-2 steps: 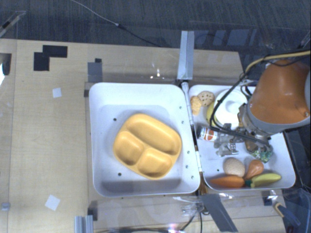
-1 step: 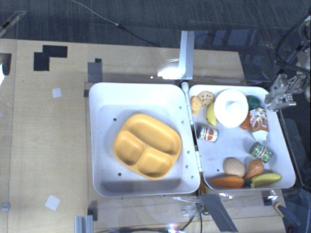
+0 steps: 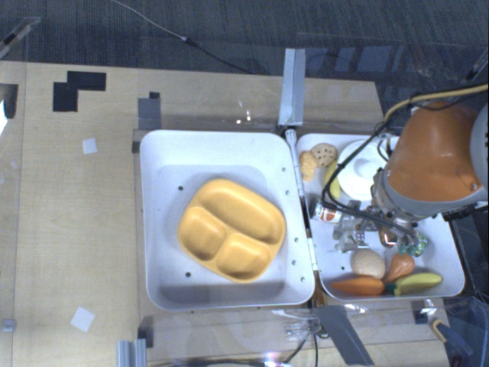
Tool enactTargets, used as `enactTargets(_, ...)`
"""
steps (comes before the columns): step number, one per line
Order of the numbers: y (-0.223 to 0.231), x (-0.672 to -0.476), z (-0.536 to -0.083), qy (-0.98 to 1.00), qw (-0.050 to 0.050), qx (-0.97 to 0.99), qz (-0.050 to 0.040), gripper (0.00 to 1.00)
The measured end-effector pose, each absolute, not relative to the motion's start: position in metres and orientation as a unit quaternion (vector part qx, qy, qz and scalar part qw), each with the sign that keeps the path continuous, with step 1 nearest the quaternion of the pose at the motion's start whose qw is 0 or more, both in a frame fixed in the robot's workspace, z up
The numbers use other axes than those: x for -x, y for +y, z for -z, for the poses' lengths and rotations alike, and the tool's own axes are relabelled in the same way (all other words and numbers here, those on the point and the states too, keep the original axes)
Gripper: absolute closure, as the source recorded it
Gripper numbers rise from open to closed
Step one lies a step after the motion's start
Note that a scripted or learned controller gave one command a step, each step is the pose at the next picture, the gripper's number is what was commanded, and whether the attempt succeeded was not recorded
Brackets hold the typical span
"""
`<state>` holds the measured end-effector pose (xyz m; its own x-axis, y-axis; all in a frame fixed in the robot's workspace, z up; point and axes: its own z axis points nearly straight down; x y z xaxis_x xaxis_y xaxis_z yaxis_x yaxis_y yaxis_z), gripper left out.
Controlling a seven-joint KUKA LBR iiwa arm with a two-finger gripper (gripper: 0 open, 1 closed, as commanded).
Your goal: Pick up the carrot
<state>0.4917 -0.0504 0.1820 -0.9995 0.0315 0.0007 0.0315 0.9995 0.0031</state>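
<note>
Carrot (image 3: pixel 399 266) lies in the right bin (image 3: pixel 455 260), near that bin's front edge, tilted with its orange body pointing up toward the gripper and its green end down by the other items. It touches or nearly touches a pale egg-shaped item (image 3: pixel 368 263) on its left, and sits just above a yellow-green banana-like piece (image 3: pixel 418 282) and an elongated orange-red item (image 3: pixel 357 286) that lie along the bin's front wall. Gripper (image 3: pixel 365 232) hangs over the middle of the right bin, just above and to the left of the carrot; its metal parts are small and cluttered at this angle, so I cannot tell how far the jaws stand apart, and nothing is visibly held between them. The arm's orange band (image 3: pixel 432 155) covers much of the right bin's rear half. At the rear of that bin, a chocolate-chip cookie (image 3: pixel 324 155) and a second tan biscuit (image 3: pixel 308 164) rest beside the dividing wall, with a white plate-like object (image 3: pixel 359 178) partly hidden under the arm. Left bin (image 3: pixel 160 205) holds a yellow sectioned tray (image 3: pixel 231 228), sitting roughly central and turned at an angle. Both bins rest on a light wooden bench (image 3: pixel 69 228).
</note>
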Motion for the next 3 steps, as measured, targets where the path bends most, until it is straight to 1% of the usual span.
enactTargets(1, -0.089, -0.490, -0.298, -0.998, -0.010, 0.062, -0.0010, 1.00)
enactTargets(2, -0.126, -0.493, -0.102, -1.000, -0.007, -0.005, -0.0007, 1.00)
enactTargets(3, -0.178, -0.511, -0.145, -0.984, -0.005, -0.176, -0.0025, 1.00)
